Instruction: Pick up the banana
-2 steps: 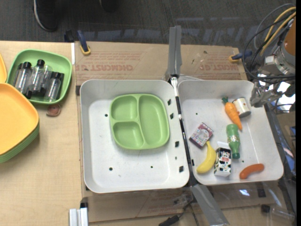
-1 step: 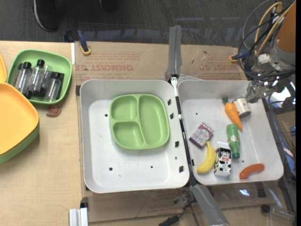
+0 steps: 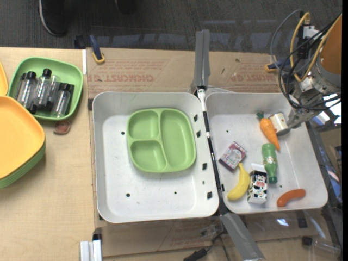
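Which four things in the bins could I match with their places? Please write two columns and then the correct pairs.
Things:
1. banana
2. carrot
3. green plate
4. green bottle

Places:
A. in the left bin
B. in the right bin's far part, by a small can
C. between the carrot and a red sausage
D. against a small milk carton, near the right bin's front edge

Pairs: 1-D, 2-B, 3-A, 4-C

you can't tell how the jaws stand; the arm is cut off at the right edge. the orange plates run off the left edge.
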`<state>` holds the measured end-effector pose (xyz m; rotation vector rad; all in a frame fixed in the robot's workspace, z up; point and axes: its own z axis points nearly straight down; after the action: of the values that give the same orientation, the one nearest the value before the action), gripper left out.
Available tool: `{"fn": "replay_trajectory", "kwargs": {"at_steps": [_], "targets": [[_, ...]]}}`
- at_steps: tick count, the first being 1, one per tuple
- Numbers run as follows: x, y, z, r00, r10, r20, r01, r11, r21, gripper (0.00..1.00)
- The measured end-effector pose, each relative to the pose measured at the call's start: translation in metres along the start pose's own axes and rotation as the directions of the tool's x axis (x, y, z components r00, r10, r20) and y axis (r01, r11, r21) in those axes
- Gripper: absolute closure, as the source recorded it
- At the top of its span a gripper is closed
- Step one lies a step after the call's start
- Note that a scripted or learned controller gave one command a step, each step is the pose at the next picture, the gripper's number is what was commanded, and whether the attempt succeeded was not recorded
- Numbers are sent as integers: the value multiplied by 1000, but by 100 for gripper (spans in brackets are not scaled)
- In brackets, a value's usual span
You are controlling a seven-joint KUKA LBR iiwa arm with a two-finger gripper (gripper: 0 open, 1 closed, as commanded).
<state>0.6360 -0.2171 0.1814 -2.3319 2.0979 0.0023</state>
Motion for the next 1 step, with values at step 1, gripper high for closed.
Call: {"fn": "replay_trajectory", "kwargs": {"at_steps": [1], "targets": [[-4, -21, 5, 984, -180, 0, 180, 984, 1, 100]]}}
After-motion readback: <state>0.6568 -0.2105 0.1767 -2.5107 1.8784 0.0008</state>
